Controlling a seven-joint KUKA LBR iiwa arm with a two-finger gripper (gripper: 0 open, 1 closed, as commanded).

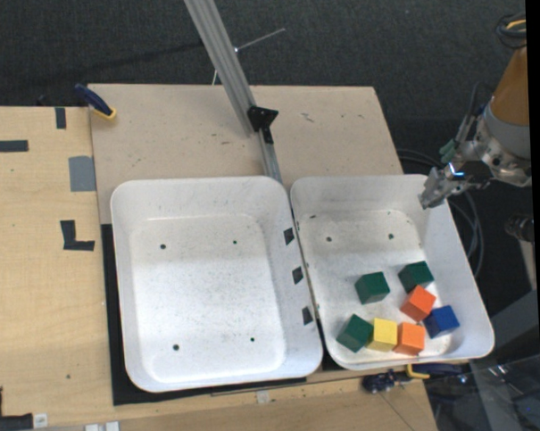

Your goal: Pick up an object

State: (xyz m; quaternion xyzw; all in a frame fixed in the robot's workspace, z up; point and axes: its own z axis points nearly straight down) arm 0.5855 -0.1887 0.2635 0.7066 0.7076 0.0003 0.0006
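Observation:
Several small blocks lie in the near right corner of the right bin [341, 198]: a green one [372, 287], a second green [416, 275], a third green [354, 331], an orange [420, 302], a blue [443, 320], a yellow [385, 333] and another orange [410, 338]. My gripper [434, 190] hangs over the bin's far right rim, well above and behind the blocks. Nothing shows between its fingertips.
The left bin [201, 276] sits beside the right one. A slanted metal rail [232, 69] runs from the top down to the gap between the bins. A blue and yellow tool [95, 100] lies on the bench at the far left. Cables hang off the bench at right.

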